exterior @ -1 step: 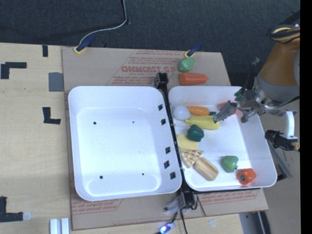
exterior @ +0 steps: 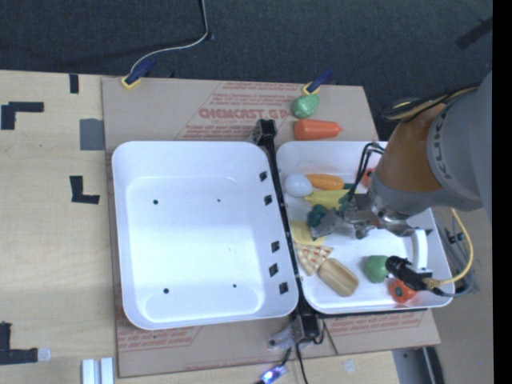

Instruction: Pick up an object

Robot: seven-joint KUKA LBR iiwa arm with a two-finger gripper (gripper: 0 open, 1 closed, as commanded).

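The grey arm with its orange band is reaching in from the right and hanging over the right-hand bin; its gripper is sitting low among the objects near that bin's left wall; whether it is spread wide, drawn narrow or gripping anything I cannot tell, since that end is dark and blurred against the clutter.

A dark teal object is lying right at the gripper, possibly touching it; a white egg-like piece is resting just above that, beside an orange carrot-like piece; a pale yellow piece is lying against the left wall; below it a striped shell-like piece and a tan bread-like loaf are sitting side by side; a green lump and a red-orange piece are lying near the bin's lower right corner.

The left-hand bin is sitting alongside, its edge touching the other's; outside the bins, on the cardboard sheet, a green object and an orange one are lying close together just beyond the right bin's far rim.
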